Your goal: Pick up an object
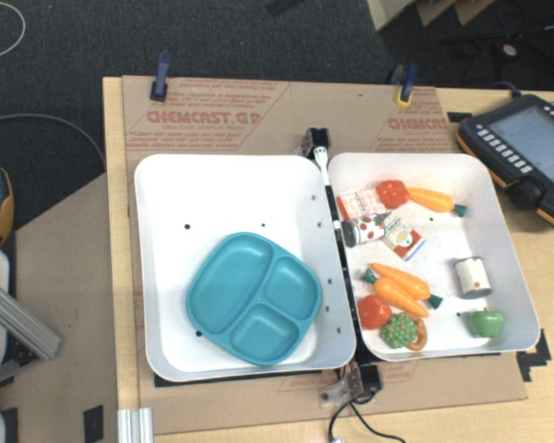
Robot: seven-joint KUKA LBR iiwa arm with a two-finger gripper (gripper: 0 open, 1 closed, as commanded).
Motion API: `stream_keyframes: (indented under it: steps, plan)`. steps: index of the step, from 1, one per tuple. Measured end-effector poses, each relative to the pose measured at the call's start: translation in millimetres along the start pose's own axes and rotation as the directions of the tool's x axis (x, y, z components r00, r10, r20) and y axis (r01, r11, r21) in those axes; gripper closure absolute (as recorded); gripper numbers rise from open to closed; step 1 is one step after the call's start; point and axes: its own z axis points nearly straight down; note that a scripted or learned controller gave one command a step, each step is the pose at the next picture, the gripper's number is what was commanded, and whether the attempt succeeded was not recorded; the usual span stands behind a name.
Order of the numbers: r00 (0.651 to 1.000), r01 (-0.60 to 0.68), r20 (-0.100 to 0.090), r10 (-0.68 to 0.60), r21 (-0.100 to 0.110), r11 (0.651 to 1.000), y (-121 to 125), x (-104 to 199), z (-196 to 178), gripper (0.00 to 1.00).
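The right bin [499,201] holds toy food. At its back lie a red pepper [391,193] and an orange carrot [431,198]. A small bottle [364,230] and a red-and-white carton [401,238] lie left of centre. Two carrots [402,286] sit near the front, beside a red tomato [373,312] and green grapes [402,330]. A grey can [472,276] and a green pepper [485,322] rest on the right side.
The left bin [166,201] carries a teal divided plate [253,296]. A black tablet-like pendant [522,146] lies on the bench at the right. Two clamps [160,77] hold the cardboard's far edge.
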Motion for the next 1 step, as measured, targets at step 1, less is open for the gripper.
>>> stream_keyframes:
  steps: [1]
  plan:
    - [1.0, 0.007, -0.016, -0.007, 0.033, 0.999, -26.3, 96.6, 112.9, 0.0]
